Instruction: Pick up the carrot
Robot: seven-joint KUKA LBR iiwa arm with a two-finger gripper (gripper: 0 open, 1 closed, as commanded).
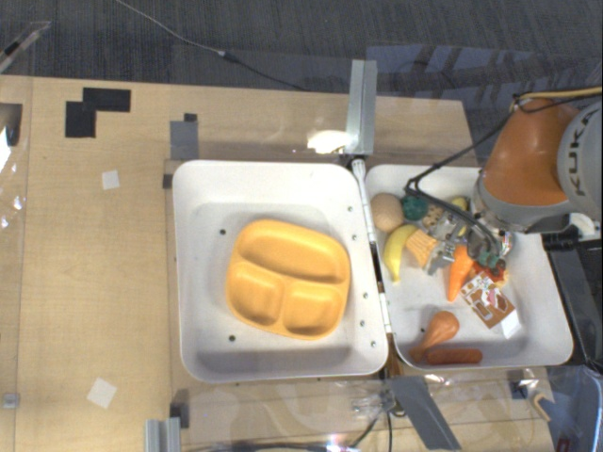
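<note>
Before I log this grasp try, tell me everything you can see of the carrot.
The carrot is small, orange and smooth, like a plastic toy. It lies in the right bin, tilted, thick end up under the gripper, tip pointing down-left. A brown-and-white packet lies right beside it. Whether anything grips it cannot be told.

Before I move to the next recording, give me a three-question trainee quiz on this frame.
1. True or false: the carrot lies in the left bin.
2. What sits in the left bin? A) yellow divided tray B) banana C) sausage
3. Fill in: the gripper hovers over the ___ bin.

Key: 1 false; 2 A; 3 right.
</note>
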